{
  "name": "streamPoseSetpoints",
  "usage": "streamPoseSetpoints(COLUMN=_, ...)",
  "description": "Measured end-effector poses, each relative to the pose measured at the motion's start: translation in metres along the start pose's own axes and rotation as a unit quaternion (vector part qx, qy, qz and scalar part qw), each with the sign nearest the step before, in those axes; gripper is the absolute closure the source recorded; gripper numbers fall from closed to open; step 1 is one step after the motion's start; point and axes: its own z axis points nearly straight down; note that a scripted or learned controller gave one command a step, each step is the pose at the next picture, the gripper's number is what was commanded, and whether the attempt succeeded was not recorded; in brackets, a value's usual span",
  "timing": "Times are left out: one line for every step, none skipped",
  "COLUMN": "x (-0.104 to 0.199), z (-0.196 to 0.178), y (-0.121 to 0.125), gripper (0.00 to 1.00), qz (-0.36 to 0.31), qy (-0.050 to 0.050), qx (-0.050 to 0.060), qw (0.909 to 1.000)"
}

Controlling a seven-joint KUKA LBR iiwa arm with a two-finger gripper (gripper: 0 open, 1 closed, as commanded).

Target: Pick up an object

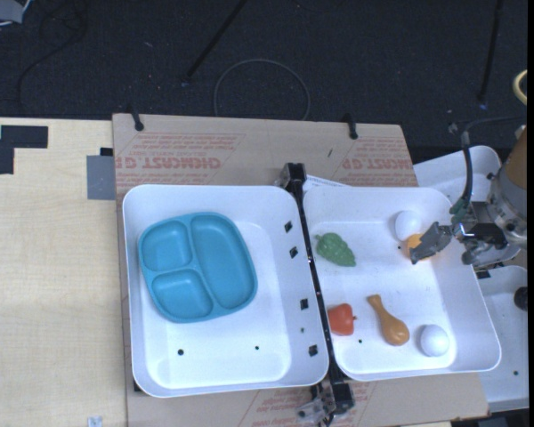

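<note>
The right bin (374, 363) holds several small items. A green leafy piece (336, 250) lies at its left, a red piece (341, 319) sits against the divider, and a brown drumstick (389, 320) lies near the front. One white ball (408, 223) rests at the back right, another (434, 340) at the front right corner. A small orange piece (414, 240) sits just below the back ball. My gripper (427, 243) reaches in over the right wall, low in the bin, right beside the orange piece and touching or nearly touching it.
The left bin (160, 363) holds a blue divided plate (196, 265). A black divider (307, 274) runs between the bins. The arm's wrist (489, 229) and a cable hang over the right bin's right wall. Cardboard (249, 154) lies behind the bins.
</note>
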Motion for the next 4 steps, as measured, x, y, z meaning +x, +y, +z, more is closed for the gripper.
streamPoseSetpoints(x=0.000, z=-0.006, y=0.002, gripper=0.00, qz=-0.001, qy=-0.001, qx=-0.006, qw=1.0000)
streamPoseSetpoints(x=-0.004, z=0.040, y=-0.003, gripper=0.00, qz=-0.001, qy=0.000, qx=-0.003, qw=1.0000)
streamPoseSetpoints(x=0.000, z=0.103, y=0.001, gripper=0.00, qz=-0.001, qy=0.000, qx=-0.002, qw=1.0000)
streamPoseSetpoints(x=-0.003, z=0.167, y=0.001, gripper=0.00, qz=-0.001, qy=0.000, qx=-0.002, qw=1.0000)
